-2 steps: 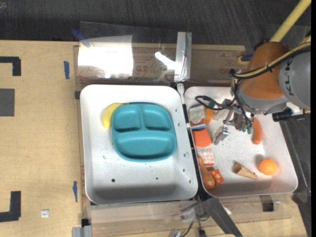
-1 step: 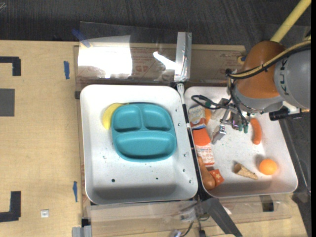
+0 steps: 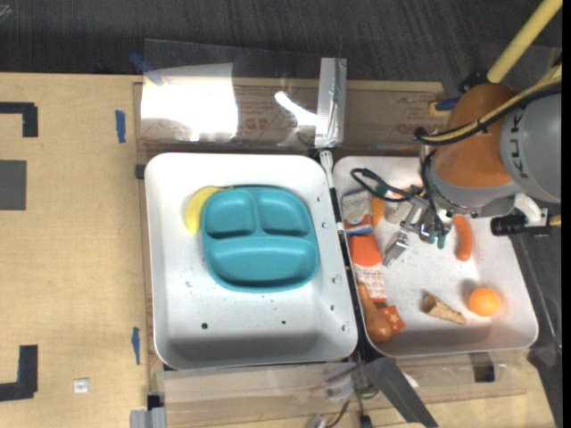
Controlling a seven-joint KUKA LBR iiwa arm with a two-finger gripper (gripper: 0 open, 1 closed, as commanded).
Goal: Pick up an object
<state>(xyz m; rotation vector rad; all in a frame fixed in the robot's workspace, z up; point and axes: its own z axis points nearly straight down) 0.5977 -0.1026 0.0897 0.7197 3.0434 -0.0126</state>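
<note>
At the right bin's (image 3: 517, 328) six o'clock lie a tan wedge (image 3: 443, 308) and a round orange ball (image 3: 484, 301). Along its nine o'clock wall runs a flat orange packet (image 3: 368, 266). A smooth teal divided tray (image 3: 260, 237) lies in the left bin (image 3: 169, 266). At twelve o'clock, the gripper (image 3: 412, 237) hangs over the bin floor; whether it is parted cannot be told.

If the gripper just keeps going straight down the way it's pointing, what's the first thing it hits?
Probably the orange packet lying along the right bin's left wall. The gripper points down and toward that wall, its tip just beside the packet. Depth is hard to judge here, so it might meet bare bin floor instead.
</note>
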